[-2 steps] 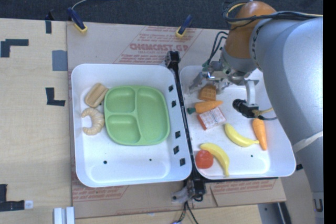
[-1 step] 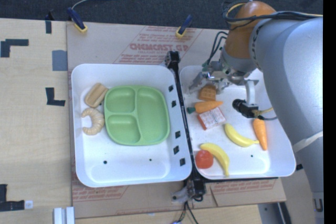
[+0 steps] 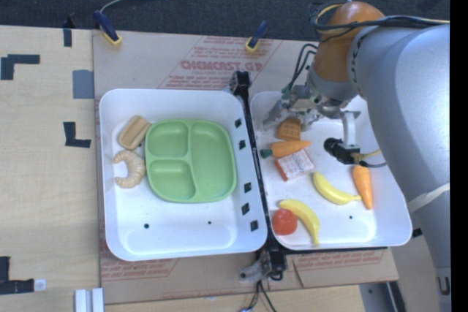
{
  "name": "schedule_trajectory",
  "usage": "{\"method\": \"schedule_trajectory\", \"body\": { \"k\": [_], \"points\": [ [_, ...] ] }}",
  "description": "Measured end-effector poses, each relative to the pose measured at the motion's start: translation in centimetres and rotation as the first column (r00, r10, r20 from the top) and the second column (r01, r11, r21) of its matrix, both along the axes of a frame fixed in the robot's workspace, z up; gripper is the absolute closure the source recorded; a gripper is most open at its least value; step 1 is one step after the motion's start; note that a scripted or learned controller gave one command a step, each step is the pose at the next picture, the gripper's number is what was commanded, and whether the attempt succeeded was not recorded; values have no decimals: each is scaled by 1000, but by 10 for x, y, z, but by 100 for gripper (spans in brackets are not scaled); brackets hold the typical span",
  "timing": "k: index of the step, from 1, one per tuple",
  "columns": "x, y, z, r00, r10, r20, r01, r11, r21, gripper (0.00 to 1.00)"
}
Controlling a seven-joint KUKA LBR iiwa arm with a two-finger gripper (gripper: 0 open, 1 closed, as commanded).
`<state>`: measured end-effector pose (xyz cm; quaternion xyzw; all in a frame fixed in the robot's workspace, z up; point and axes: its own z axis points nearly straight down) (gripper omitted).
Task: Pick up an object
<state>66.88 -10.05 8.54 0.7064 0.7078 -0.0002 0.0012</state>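
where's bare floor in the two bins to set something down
Left bin: a wide bare strip along the near edge, below the green tray; its compartments hold nothing too. Right bin: a small patch near the front right corner, between the bananas and the carrot. Crowded: the right bin's middle and back, under the end effector.

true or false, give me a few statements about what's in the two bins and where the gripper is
1. The green divided plate lies in the left bin. True.
2. The croissant rests on the plate. False: it lies beside the plate, on the bin floor to its left.
3. Two bananas, and, lie in the right bin. True.
4. The tomato is in the left bin. False: it is in the right bin, next to a banana.
5. The gripper is over the right bin's far end. True.
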Motion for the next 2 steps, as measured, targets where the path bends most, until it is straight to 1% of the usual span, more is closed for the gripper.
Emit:
{"method": "schedule_trajectory", "body": {
  "k": [1, 2],
  "points": [
    [0, -3, 0, 1000, 0, 0, 0, 1000, 1, 0],
    [1, -3, 11, 1000, 1, 3, -1, 1000, -1, 100]
  ]
}}
